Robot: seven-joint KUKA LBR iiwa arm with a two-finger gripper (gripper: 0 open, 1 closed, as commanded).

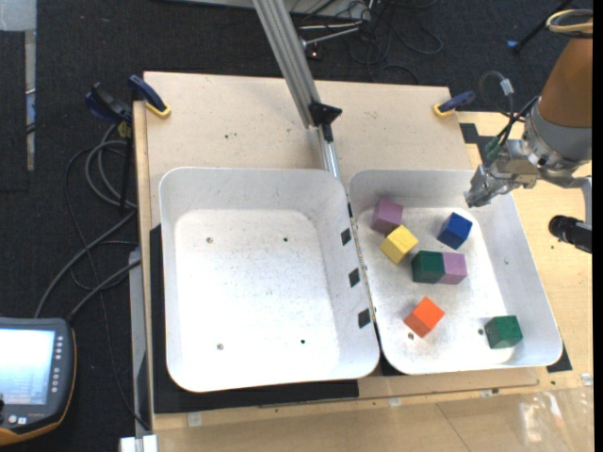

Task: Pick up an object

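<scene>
A wooden bench is carrying two shallow white bins side by side, seen from above at a slant. The left bin is sitting toward the bench's left edge, and the right bin is lying against it, reaching toward the bench's right edge. Seven small blocks are resting in the right bin. A purple block is lying near the bin's far left corner, with a yellow block just beside it, toward the near side. A blue block is sitting near the far right side of the bin. In the bin's middle, a dark green block and a lilac block are touching each other. An orange block is lying toward the near edge, and a second green block is sitting close to the near right corner. The grey arm with its orange band is reaching in over the bench's right edge. Its gripper is hanging above the far right rim of the right bin, just beyond the blue block and apart from it, with nothing between its fingers; how far they are parted is not possible to tell.
</scene>
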